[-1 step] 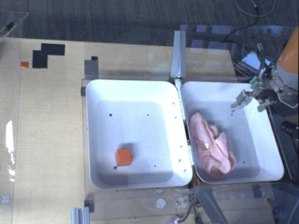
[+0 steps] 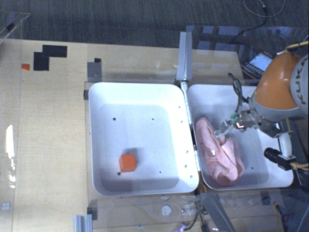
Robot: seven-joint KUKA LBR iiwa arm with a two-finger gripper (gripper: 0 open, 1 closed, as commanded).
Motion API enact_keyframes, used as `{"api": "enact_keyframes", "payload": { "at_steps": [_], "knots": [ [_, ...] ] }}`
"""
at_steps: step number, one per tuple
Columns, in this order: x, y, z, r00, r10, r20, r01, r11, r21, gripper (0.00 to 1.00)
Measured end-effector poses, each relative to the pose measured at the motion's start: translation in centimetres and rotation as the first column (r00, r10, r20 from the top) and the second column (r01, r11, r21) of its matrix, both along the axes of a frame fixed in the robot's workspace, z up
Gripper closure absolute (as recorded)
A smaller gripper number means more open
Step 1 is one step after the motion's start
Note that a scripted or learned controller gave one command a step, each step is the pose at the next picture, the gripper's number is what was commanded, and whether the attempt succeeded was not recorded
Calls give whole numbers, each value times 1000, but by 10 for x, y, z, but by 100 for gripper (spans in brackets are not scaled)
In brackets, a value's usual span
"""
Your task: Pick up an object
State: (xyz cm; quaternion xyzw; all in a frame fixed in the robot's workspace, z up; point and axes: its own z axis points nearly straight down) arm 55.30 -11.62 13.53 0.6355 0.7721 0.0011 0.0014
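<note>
A pink crumpled cloth [image 2: 218,152] lies in the right bin [image 2: 251,170], along its left wall. My gripper [image 2: 225,130] reaches in from the right and its tips sit right at the cloth's upper right edge, touching or just above it. A small orange cube [image 2: 128,163] rests in the left bin [image 2: 140,100], near its front left part, far from the gripper.
A metal divider post [image 2: 183,57] stands between the two bins at the back. The arm's orange band [image 2: 275,83] hangs over the right bin's far right corner. Black markers [image 2: 47,56] and a small red square [image 2: 25,67] lie on the wooden bench at the left.
</note>
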Motion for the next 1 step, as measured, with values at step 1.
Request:
{"api": "enact_keyframes", "payload": {
  "at_steps": [1],
  "knots": [
    [19, 24, -43, 995, 103, 12, -103, 995, -2, 0]
  ]
}}
